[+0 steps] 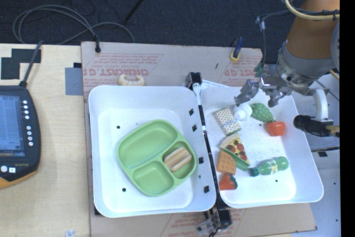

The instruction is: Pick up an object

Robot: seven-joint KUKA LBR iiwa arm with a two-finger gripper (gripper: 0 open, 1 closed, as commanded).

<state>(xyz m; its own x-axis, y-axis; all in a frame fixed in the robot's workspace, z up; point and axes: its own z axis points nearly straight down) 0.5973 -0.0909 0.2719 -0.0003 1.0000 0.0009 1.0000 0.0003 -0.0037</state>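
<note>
Green toy (262,112) sits just below spread claw (259,95), untouched.

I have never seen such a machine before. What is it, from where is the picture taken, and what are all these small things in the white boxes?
This is a robot arm, grey and orange, reaching in from the right. One camera looks down at a slant on a bench with two shallow white bins. The arm's hand hangs over the far part of the right bin, with its two fingers spread and nothing between them.

The left bin holds a green divided plate with a toy hot dog in one compartment. The right bin holds toy food: a green vegetable, a tomato, a cracker, a pizza slice, a waffle and a green bottle lying on its side.
</note>
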